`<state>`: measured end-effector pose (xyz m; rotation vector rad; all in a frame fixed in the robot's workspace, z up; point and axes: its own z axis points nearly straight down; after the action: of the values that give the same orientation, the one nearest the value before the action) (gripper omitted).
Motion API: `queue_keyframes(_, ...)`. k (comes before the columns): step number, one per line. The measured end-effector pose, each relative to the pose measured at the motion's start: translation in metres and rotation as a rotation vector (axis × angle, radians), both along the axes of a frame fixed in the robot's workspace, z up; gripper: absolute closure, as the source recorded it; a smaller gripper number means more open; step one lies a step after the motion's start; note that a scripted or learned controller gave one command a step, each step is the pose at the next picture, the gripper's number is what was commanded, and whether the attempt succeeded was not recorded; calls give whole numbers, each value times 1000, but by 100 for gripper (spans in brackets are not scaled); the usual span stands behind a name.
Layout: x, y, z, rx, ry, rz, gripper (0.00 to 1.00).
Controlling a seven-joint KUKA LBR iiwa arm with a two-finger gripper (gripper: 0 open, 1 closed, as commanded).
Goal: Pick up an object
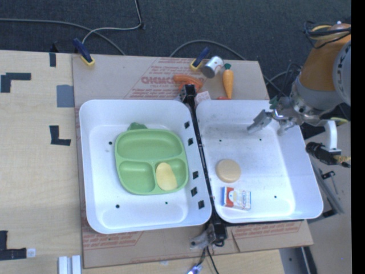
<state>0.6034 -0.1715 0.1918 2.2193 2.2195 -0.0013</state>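
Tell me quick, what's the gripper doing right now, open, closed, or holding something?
Two-finger gripper: open, holding nothing, hovering above the right shallow white bin.

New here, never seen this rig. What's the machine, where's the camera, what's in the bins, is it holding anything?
It is one grey robot arm with an orange band, reaching in from the right. Its two-finger gripper hangs over the right bin with nothing between the fingers. One fixed camera looks down on the bench at a slant. The left bin holds a green tray with a yellow piece in one compartment. The right bin holds a tan disc and a small box. A toy carrot lies behind the bins.
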Motion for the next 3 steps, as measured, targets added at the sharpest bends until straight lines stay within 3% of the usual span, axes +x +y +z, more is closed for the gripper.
queue_keyframes(1,-34,42,-103,1,-8,1,0)
queue_keyframes(2,-99,69,-99,4,5,0,0)
queue_keyframes(3,-98,69,-88,4,1,-1,100)
